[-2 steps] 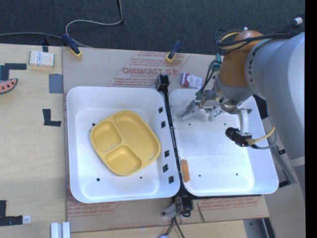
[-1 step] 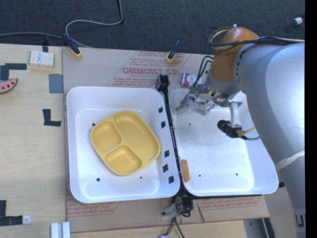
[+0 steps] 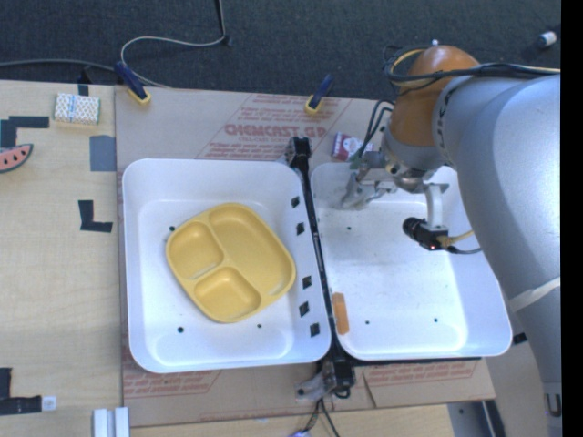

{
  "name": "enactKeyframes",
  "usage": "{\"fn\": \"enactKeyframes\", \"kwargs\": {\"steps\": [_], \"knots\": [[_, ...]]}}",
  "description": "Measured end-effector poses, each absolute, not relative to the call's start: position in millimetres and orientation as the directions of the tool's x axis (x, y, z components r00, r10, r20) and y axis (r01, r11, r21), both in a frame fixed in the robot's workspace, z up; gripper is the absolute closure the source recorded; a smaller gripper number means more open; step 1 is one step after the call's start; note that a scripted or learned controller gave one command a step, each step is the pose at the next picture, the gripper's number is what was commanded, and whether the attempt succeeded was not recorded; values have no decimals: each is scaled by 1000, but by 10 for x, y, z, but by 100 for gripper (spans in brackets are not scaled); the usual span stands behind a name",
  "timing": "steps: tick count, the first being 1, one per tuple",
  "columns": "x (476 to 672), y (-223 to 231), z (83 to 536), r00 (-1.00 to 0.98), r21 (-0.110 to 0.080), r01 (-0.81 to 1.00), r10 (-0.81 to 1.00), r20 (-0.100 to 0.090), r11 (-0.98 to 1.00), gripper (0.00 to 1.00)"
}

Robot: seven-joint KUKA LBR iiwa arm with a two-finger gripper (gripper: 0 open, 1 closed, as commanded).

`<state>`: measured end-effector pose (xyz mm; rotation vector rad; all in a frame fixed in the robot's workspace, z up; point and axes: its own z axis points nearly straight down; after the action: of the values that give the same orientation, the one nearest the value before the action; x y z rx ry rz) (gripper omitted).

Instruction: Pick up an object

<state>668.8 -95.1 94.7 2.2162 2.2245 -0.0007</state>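
At the upper middle of the right bin (image 3: 474, 335): the gripper (image 3: 357, 192) hangs low over the white floor, fingers a little apart with nothing between them.
Left bin (image 3: 146, 335), centre: yellow divided plate (image 3: 230, 260), lying flat.
Handling: looks like stiff, light, slick plastic (hardly fragile).
Hold: pinch the raised outer rim, not a compartment.
Right bin, lower left edge: small orange piece (image 3: 340, 312), an easier, nearer pick.

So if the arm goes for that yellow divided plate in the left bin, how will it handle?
The yellow plate looks like moulded plastic, so probably stiff and light for its size. It lies flat on the left bin, so it is unlikely to roll or tip. Its glossy surface and low rim may make it slide rather than lift.
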Motion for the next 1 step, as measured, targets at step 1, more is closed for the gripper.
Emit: {"fn": "enactKeyframes", "kwargs": {"steps": [1], "knots": [[6687, -947, 1040, -5, 0, 1000, 1000, -2, 5, 100]]}}
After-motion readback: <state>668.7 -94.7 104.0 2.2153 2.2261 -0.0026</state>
